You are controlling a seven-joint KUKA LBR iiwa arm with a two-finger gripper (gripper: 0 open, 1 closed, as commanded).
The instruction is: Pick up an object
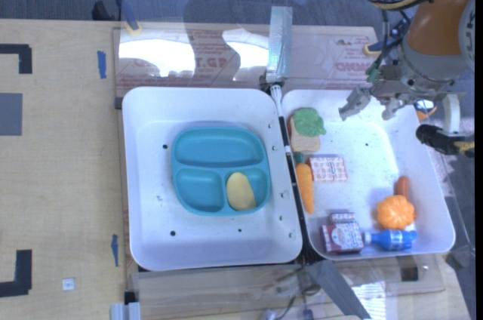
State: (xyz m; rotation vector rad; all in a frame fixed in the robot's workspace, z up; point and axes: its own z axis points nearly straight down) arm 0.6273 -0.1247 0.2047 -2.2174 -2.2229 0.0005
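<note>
My gripper hangs over the far part of the right bin, its two fingers spread open with nothing between them. Below it in that bin lie a green-topped sandwich toy, an orange carrot, a pink-and-white box, a red carton, a blue bottle, an orange fruit and a small red piece. The sandwich toy sits to the gripper's left and slightly nearer the camera.
The left bin holds a blue divided tray with a yellow potato-like toy in its front right compartment. A clear panel stands behind the bins. The arm's orange band rises at the top right.
</note>
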